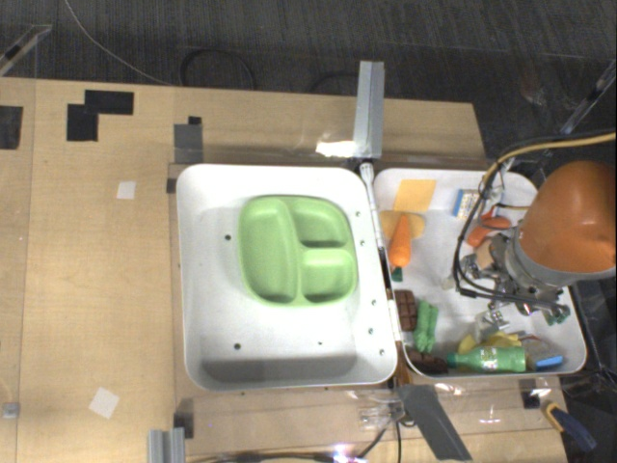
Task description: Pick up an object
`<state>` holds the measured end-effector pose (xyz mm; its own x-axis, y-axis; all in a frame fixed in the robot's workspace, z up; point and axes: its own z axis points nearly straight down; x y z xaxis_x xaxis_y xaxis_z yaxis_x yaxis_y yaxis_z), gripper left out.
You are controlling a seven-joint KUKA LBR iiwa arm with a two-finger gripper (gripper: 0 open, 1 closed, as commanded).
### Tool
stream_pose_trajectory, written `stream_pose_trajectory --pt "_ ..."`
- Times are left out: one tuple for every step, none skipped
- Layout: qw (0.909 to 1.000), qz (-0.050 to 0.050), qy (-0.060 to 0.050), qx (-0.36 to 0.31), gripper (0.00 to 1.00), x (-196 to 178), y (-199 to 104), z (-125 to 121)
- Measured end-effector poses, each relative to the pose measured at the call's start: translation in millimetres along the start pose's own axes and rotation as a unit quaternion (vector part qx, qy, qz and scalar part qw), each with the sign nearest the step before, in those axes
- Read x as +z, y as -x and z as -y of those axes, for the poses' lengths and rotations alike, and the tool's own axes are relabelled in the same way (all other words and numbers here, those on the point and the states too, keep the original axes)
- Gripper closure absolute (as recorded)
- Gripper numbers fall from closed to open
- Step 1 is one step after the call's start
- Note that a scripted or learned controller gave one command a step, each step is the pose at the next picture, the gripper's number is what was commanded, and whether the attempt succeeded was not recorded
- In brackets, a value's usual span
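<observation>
Nearest us, our arm (569,225) hangs over the right bin (578,350); its tool's state we cannot tell.

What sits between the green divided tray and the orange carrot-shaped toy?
In the camera view, between the green divided plastic tray and the orange carrot-shaped toy stand just the two white bins' adjoining rims.

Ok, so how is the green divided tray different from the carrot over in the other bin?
The green divided tray is pale green, while the carrot is orange. The tray is broad and far larger; the carrot is small and slim. The tray lies alone in the left bin, whereas the carrot sits among other items in the right bin, near its left wall. Both rest untouched, apart from the gripper.
</observation>
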<state>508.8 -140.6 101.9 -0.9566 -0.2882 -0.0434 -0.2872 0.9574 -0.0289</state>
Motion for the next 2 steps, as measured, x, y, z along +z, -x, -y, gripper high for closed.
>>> stream_pose_trajectory --pt "0.9989 0.000 0.001 -0.046 0.00 0.2 3.5 -5.5" --pt "0.9975 -0.012 0.011 -0.069 0.00 15.5 48.9 48.1"
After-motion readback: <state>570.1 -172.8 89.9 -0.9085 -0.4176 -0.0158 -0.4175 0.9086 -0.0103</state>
